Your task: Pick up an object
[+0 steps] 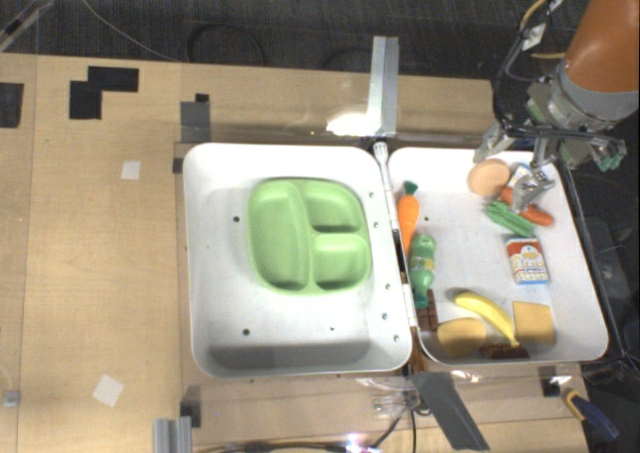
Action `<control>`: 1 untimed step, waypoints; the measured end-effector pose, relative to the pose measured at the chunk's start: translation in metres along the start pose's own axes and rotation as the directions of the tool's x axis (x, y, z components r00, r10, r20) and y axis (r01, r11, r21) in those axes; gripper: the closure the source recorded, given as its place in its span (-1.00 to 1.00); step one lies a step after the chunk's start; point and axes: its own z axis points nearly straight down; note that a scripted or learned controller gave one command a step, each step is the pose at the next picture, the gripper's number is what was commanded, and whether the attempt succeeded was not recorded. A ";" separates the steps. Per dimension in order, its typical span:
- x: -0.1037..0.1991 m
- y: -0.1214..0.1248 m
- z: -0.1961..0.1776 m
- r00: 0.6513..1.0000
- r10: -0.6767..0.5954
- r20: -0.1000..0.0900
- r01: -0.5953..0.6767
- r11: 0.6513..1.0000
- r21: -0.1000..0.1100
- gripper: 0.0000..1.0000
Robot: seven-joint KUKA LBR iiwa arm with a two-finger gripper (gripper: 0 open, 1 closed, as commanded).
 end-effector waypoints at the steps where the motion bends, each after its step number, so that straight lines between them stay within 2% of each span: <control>1: 0.037 0.006 0.148 0.997 -0.083 0.002 0.083 0.997 0.001 -1.00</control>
